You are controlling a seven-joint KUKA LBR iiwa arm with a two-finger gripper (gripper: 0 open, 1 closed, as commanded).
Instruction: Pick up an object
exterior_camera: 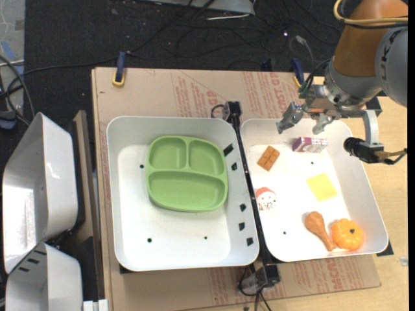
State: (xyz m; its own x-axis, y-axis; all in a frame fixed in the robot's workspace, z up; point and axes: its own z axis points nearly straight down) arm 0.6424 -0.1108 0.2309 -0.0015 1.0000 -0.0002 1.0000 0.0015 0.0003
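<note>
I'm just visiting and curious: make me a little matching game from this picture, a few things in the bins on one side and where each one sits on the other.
Things:
1. green divided plate
2. yellow square
3. small pumpkin
4. purple and white carton

Places:
A. near corner of the right bin
B. far side of the right bin, near the gripper
C. left bin
D. middle of the right bin

Pairs: 1-C, 2-D, 3-A, 4-B
</note>
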